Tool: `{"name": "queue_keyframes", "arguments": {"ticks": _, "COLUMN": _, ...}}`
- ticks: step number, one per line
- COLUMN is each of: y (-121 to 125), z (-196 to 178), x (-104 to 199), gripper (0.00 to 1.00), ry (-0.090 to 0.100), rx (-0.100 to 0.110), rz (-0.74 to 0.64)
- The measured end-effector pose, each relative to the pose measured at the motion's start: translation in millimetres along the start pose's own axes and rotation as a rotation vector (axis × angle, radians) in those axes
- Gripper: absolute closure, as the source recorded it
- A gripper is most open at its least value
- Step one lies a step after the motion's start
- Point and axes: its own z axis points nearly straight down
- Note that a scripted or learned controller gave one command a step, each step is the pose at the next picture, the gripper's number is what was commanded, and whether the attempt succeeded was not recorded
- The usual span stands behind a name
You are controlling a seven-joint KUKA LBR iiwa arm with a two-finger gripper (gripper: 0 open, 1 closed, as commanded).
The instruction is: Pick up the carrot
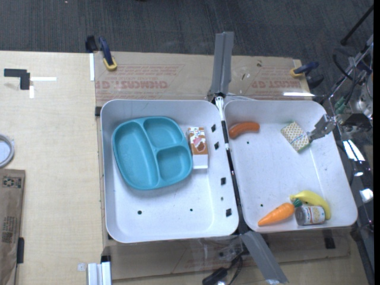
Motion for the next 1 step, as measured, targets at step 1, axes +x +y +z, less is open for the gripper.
{"name": "queue_keyframes", "arguments": {"ticks": 1, "y": -71.6, "z": 56.9, "x": 16.3, "gripper": 0.0, "ry": 0.001, "rx": 0.0, "rz": -0.319}}
